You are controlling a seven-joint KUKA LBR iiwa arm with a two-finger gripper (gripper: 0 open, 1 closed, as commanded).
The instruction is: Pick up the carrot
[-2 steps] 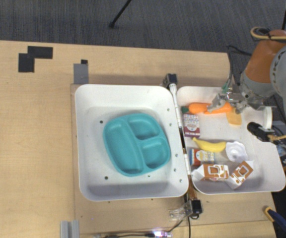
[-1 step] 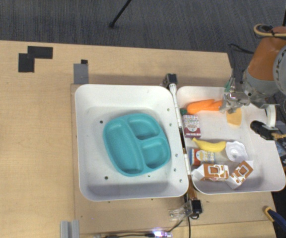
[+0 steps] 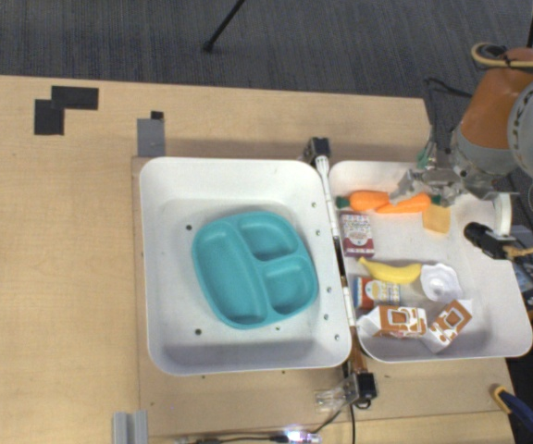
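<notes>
The carrot (image 3: 387, 202) lies on its side at the back of the right bin (image 3: 516, 326), orange with a green tip pointing at the divider between the bins. My gripper (image 3: 426, 186) hangs low over the carrot's right end, close above or touching it; the wrist hides the contact. The carrot still rests on the bin floor.
A yellow cheese block (image 3: 437, 218) sits just right of the carrot, and a dark red carton (image 3: 357, 233) just in front of it. Further forward are a banana (image 3: 391, 270), a white cup (image 3: 439, 282) and snack packets (image 3: 403, 322). The left bin (image 3: 169, 340) holds a teal divided plate (image 3: 254, 268).
</notes>
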